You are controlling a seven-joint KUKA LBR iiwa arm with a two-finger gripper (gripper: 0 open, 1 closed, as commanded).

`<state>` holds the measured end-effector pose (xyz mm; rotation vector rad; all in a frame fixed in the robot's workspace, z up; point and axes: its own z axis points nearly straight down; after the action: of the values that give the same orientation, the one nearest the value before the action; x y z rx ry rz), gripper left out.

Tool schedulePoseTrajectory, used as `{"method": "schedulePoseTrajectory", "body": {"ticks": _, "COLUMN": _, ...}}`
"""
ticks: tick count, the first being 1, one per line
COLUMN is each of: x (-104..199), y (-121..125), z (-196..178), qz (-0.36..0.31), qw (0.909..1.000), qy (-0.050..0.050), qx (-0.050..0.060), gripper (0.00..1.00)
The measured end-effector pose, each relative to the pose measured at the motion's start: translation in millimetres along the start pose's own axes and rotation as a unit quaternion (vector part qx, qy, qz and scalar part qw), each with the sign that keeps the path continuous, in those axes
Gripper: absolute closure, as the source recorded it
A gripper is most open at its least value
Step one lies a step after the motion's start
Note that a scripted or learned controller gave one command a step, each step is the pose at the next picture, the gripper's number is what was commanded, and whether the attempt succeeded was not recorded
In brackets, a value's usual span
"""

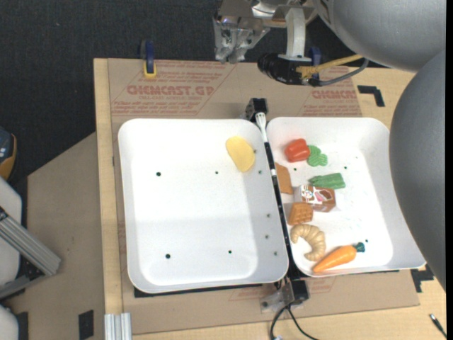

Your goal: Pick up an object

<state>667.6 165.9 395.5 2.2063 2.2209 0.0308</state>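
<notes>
While the big grey arm point(396, 20) looms in from the right and over the top of the bench, nothing looks picked up yet. The left bin point(141, 190) is nearly bare, with one yellow, potato-like piece point(241, 153) lying near its upper right corner, close to the wall it shares with its neighbour. The right bin point(371, 190) holds the rest: an orange carrot point(335, 257) at the near edge, a croissant point(310, 236) just above it, a waffle-like square point(300, 214), a green piece point(327, 181), and a red pepper point(297, 149) farthest back. The gripper point(232, 44) hangs beyond the far edge of the bins, above the brown board point(177, 83), well apart from every object. Nothing shows between its tips, though I can't make out how wide it stands. By my reckoning the whole job remains: choose a piece, come down, close, lift.
</notes>
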Motion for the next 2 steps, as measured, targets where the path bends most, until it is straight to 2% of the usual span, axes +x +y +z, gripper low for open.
{"method": "schedulePoseTrajectory", "body": {"ticks": 1, "x": -44, "y": 0, "z": -53, "qz": 0.005, "qw": 1.0000, "qy": -0.003, "qx": 0.005, "gripper": 1.00}}
{"method": "schedulePoseTrajectory", "body": {"ticks": 2, "x": 53, "y": -60, "z": -22, "qz": -0.003, "qw": 0.9999, "qy": -0.002, "qx": 0.014, "gripper": 1.00}}
